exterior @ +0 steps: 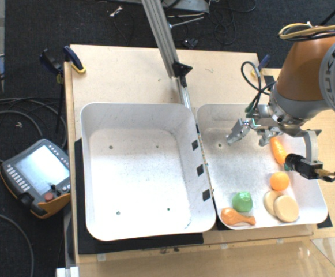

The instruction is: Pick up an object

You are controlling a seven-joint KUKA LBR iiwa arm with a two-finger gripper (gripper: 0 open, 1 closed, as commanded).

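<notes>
My gripper (237, 133) hangs over the bare upper part of the right bin (225, 117); whether its metal jaws are spread or closed I cannot tell, and I see nothing between them. Every candidate object lies apart from it, toward the bin's right and near edge: a tapered orange carrot (278, 150), a smooth orange ball (279, 181), a pale rounded bread-like piece (283, 206), a glossy green round item (243, 201) and an orange gourd-shaped piece (236, 216).
</notes>
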